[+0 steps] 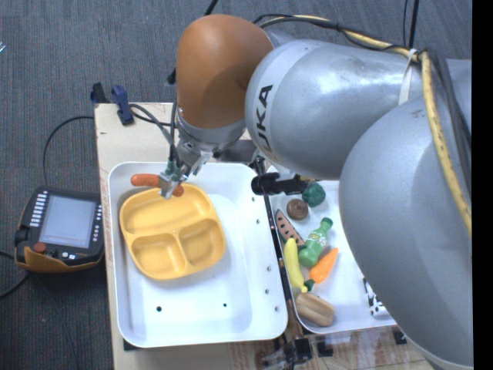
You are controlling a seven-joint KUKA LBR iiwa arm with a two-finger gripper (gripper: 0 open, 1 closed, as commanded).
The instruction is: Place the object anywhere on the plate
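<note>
A yellow plate (171,233) with three compartments lies in the left white bin (192,314). An orange-red sausage (142,179) lies along the plate's far rim, its left end on the bin floor and its right end at the rim. My gripper (169,183) comes down from the orange wrist band and its tip sits right on the middle of the sausage, hiding that part. From this angle it is unclear whether the sausage is held or only touched.
The right bin (347,322) holds several toy foods: a green ball (313,193), a green bottle (316,241), a carrot (325,264), a yellow banana (291,262) and a bread roll (314,308). A teach pendant (62,230) lies left of the bench.
</note>
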